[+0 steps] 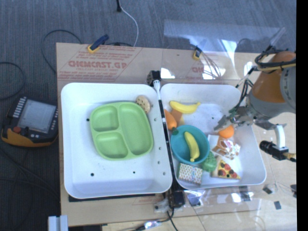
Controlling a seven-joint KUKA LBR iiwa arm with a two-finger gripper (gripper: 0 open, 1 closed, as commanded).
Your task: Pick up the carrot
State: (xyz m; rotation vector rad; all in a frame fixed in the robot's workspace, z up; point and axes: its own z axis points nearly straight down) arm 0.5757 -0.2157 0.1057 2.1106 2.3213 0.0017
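Beside teal bowl (pixel 189 143) — smooth tapered carrot (pixel 169 120); tool (pixel 231 122) apart

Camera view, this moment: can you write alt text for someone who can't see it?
The gripper is low in the right bin, right at an orange piece. A carrot lies by the bin's left wall, near a banana and a blue bowl holding another banana. The left bin holds a green tray and a cookie.
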